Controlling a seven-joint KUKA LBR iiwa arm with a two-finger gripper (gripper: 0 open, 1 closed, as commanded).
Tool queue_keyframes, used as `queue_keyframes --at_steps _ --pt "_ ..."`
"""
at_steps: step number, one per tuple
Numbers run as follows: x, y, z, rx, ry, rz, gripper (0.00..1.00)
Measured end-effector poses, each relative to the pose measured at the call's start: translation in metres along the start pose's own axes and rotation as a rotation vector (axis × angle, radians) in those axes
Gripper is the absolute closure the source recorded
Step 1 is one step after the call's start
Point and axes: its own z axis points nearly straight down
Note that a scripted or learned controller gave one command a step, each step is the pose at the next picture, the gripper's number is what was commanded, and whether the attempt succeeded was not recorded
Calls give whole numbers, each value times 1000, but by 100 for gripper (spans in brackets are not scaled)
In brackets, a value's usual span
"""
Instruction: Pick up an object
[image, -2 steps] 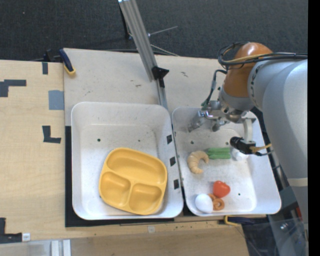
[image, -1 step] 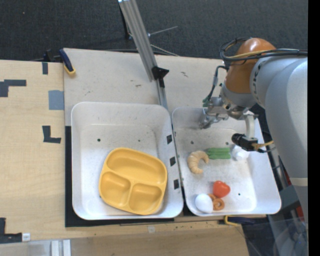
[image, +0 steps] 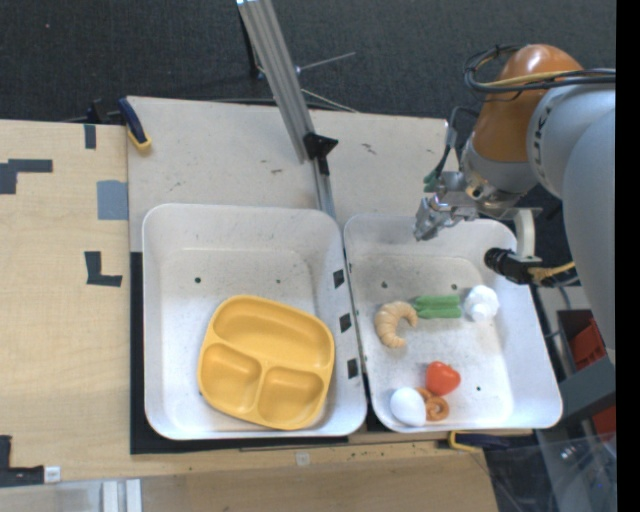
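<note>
Gripper (image: 432, 222) above the right bin's (image: 530, 400) far rim — I cannot tell its state.
Below it: tan croissant (image: 394, 322), green stick (image: 436, 306), white ball (image: 481, 302) — nothing between.

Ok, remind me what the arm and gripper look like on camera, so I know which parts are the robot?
The arm is bulky smooth grey, with a rounded orange band above the wrist and thin dark cables looping over it. The gripper is small, metallic grey, with a green spot near its base.
</note>
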Motion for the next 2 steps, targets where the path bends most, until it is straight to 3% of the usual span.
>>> queue_keyframes --at_steps 2 --pt "6 -1 -86 2 0 -1 100"
